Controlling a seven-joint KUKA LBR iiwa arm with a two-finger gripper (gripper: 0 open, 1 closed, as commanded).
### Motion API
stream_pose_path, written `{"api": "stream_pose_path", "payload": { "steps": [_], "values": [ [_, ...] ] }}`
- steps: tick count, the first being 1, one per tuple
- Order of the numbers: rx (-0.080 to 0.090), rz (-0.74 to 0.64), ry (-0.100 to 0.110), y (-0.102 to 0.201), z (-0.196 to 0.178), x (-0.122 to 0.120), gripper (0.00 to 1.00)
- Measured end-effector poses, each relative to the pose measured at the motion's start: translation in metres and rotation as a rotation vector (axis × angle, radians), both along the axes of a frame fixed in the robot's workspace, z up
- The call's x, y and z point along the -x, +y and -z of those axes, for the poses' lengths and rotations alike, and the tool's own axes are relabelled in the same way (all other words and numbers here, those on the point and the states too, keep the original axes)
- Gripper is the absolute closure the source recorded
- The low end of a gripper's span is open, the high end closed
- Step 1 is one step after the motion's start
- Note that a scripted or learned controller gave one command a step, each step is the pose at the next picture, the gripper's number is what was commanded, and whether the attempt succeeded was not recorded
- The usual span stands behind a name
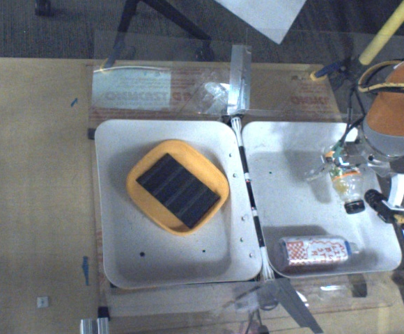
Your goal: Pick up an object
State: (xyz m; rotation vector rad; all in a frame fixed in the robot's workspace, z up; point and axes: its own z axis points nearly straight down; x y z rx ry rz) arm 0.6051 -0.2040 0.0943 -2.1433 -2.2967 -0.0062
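Note:
My gripper (pixel 337 164) hangs over the upper right part of the right bin (pixel 285 207), reaching in from the right below the arm's orange band (pixel 391 115). A small clear, yellowish thing (pixel 344 181) sits right at the gripper's tip; whether it is gripped is not visible. Along the same bin's front wall lies a red-and-white patterned tube (pixel 316 250), well clear of the gripper. In the left bin (pixel 118 249) rests a rounded yellow block with a black ribbed top (pixel 177 186).
A small dark round piece (pixel 354 206) lies on the right bin's floor just below the gripper. A clear plastic wrapper (pixel 212 94) and a metal bracket (pixel 239 78) sit behind the bins. Wooden bench stretches to the left.

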Motion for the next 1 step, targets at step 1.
{"api": "stream_pose_path", "payload": {
  "steps": [1],
  "values": [
    [0.005,-0.342,-0.002,0.0622,-0.0043,-0.0251,0.0]
  ]
}}
